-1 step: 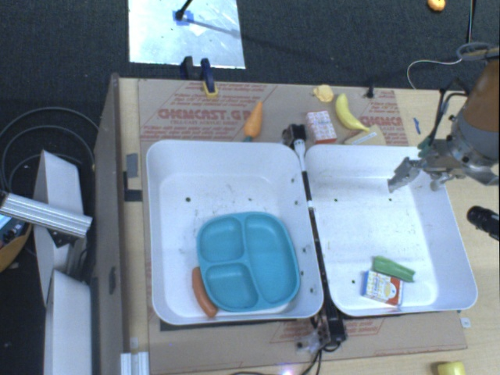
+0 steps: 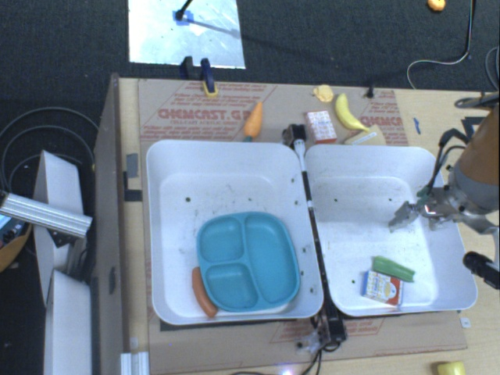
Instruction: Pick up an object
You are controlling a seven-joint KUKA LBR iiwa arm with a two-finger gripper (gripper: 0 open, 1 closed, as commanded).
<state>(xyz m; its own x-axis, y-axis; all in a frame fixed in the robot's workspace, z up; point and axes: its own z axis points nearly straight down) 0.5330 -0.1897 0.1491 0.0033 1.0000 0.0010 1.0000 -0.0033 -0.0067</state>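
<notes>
The right bin (image 2: 367, 156) holds a flat green piece (image 2: 393, 268) and a small colourful box (image 2: 382, 288) lying together near its front edge. My gripper (image 2: 402, 215) hangs over the right half of this bin, behind those two items and apart from them, with nothing seen in it. The grey arm enters from the right edge. In the left bin (image 2: 219, 158) sit a blue divided plate (image 2: 248, 260) and an orange sausage (image 2: 203, 291) against the plate's front-left side.
Behind the bins on the cardboard lie a carrot (image 2: 252, 120), a small pink box (image 2: 321, 126), a banana (image 2: 346, 113) and a yellow scrap (image 2: 323, 93). A black divider bar (image 2: 307, 194) runs between the bins. Cables trail at the back right.
</notes>
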